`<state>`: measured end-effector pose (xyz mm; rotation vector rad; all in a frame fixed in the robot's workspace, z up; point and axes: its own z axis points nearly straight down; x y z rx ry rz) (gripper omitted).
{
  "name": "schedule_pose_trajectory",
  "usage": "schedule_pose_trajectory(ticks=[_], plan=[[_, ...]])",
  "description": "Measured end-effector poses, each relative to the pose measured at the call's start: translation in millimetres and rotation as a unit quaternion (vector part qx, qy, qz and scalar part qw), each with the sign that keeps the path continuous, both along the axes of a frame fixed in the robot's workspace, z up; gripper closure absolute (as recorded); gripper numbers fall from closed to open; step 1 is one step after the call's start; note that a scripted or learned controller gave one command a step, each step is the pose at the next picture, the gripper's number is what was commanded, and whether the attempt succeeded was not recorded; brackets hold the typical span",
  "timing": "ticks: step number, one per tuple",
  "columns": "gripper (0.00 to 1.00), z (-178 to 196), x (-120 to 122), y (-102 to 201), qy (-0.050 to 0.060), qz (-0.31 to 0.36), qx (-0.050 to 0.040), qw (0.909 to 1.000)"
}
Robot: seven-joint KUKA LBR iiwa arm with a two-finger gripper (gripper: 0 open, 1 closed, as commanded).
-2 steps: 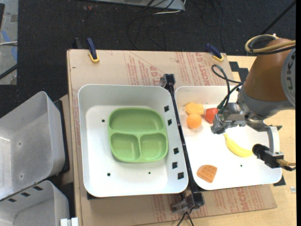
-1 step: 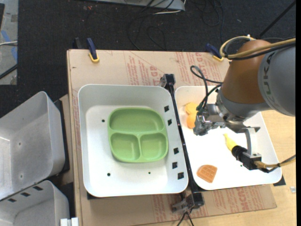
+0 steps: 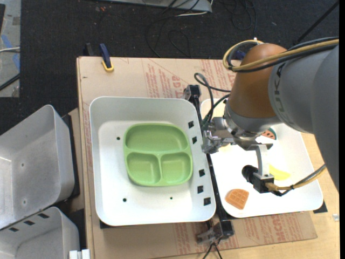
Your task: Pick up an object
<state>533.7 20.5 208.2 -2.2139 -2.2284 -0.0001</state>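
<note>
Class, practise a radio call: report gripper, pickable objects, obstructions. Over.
Gripper at the bins' shared wall, nothing seen held. Orange piece and yellow piece loose in right bin; green plate in left bin. Arm overhangs right bin.

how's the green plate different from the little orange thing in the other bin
The green plate is far larger than the orange piece. The plate has three compartments; the orange piece is one small slab. The plate lies mid-floor in the view's left bin; the orange piece sits near the front edge of the right bin. Both lie flat.
</note>
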Motion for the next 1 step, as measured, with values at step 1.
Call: schedule_pose_trajectory(ticks=[1], plan=[[1.00, 15.7, 7.2, 47.5, -0.001, 0.001, 0.0004, 1.0000]])
